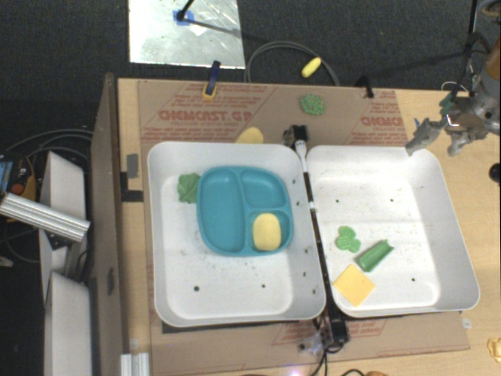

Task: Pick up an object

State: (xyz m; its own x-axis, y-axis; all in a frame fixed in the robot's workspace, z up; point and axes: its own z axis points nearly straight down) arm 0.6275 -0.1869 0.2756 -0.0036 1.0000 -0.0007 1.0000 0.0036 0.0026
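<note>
Gripper [435, 137]: you'll find it near the right white bin's [446, 210] far corner, fingers spread, holding nothing. Your yellow square block [355, 285], green stick [374, 254] and green leafy piece [346, 238] lie near that bin's front.

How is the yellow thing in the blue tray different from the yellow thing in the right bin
The yellow oval piece is rounded, while the yellow square piece is flat with corners. The oval one sits in a compartment of the blue tray in the left bin; the square one lies on the floor of the right bin, beside a green stick. Both are yellow and lie apart from the gripper.
</note>
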